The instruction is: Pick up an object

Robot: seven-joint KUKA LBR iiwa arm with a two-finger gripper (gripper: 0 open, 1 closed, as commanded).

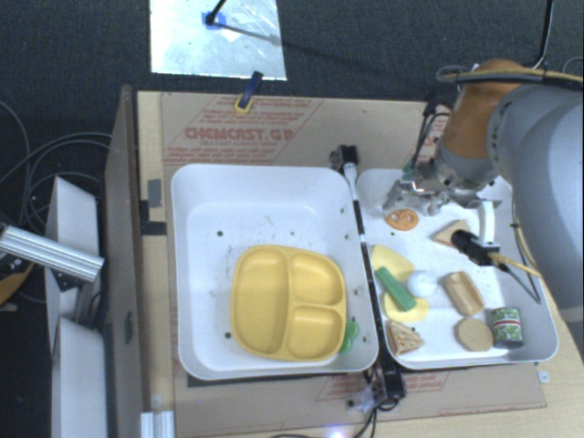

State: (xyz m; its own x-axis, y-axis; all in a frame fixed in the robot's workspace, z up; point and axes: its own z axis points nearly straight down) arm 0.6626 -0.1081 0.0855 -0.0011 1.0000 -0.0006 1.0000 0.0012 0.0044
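The arm [511, 126] reaches into the right bin [547, 331]; its gripper [422, 194] hangs just above an orange disc [401, 218] near the back wall (finger state cannot be told); a green stick [395, 288], white ball [422, 284] and can [505, 327] lie nearer; the left bin [210, 199] holds a yellow tray [287, 301].

A shiny silver sheet [217, 24] lies on the dark floor beyond the tabletop's far edge, with a small blue piece [213, 20] on it. Black cables [41, 158] coil at the left, beside what looks like a metal rail [50, 252], though it is blurred.
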